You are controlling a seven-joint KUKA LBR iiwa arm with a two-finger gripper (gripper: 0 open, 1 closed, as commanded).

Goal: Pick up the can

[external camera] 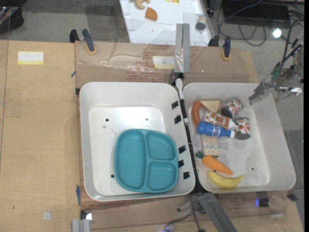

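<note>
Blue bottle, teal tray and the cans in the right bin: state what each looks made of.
Blue bottle: apparently glossy plastic, with a white cap.
Teal tray: likely matte moulded plastic, one even colour with rounded compartment ridges.
Cans: possibly metal with red-and-white printed labels; too small to be sure, and they may be toy plastic.

The claw (257,94) hangs over the right bin's (282,144) far rim. Below it lie two cans (233,105), a blue bottle (215,130), carrot (217,164) and banana (225,180). The left bin holds a teal tray (146,161).
</note>
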